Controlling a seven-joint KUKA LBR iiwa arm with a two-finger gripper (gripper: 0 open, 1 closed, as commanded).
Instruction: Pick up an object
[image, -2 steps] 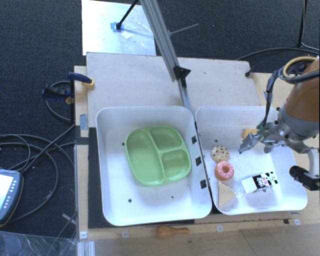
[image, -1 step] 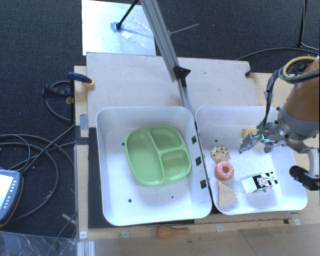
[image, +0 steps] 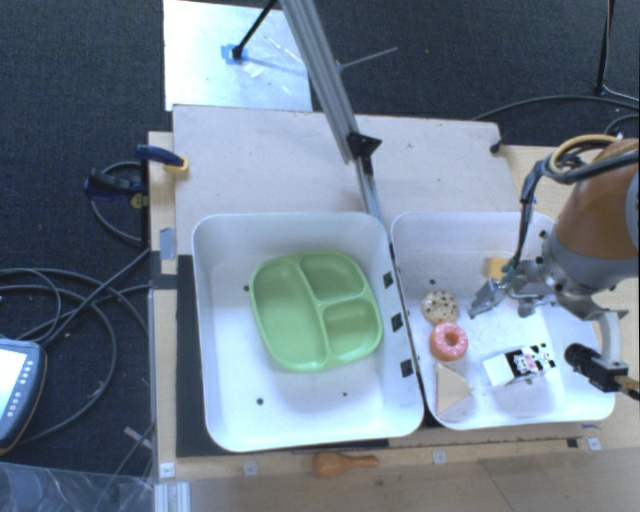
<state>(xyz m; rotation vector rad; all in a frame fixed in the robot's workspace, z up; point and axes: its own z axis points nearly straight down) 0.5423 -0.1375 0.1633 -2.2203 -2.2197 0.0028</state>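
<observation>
While my arm reaches in from the right of the camera view, my gripper hangs low over the right bin, its tips pointed toward the bin's left half where the pickable things lie. Whether it is open or closed I cannot tell from this angle; nothing visible sits in it, so I judge the pick not yet made. Candidates are clustered just below and left of the gripper: a speckled cookie, a pink donut touching or nearly touching it, a tan wedge against the bin's left wall, and a black-and-white box further right. A small yellow piece lies near the wrist, partly hidden. Cookie looks nearest the tips, so probably the target; its closeness to the donut could spoil a clean grip. Left bin carries a green divided plate, well apart from the work. A wooden piece lies on the bench outside both bins.
</observation>
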